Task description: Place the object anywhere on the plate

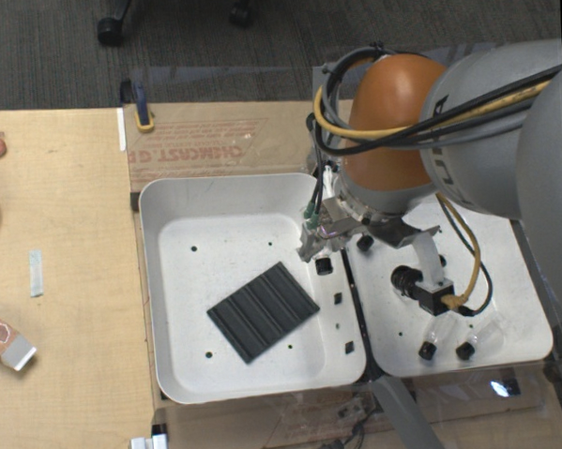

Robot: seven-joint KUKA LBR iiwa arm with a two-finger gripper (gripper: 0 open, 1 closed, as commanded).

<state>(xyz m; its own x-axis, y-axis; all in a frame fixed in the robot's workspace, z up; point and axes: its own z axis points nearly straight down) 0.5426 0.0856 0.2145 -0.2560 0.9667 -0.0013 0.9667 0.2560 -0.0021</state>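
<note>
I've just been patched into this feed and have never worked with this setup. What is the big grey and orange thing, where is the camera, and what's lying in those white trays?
The camera is fixed above the bench and looks down at a slant. The big grey shape with the orange band is a robot arm reaching in from the right; the metal parts under the band, around the gripper, are its working end, hanging over the divide between the trays. From this angle I can't tell how the gripper is set or whether it holds anything.

Two shallow white bins sit side by side. The left bin holds a dark ribbed rectangular plate, lying flat and turned at an angle. The right bin, partly covered by the arm, holds something clear that is hard to make out.

On the wooden bench to the left lie a few small odds and ends.
</note>
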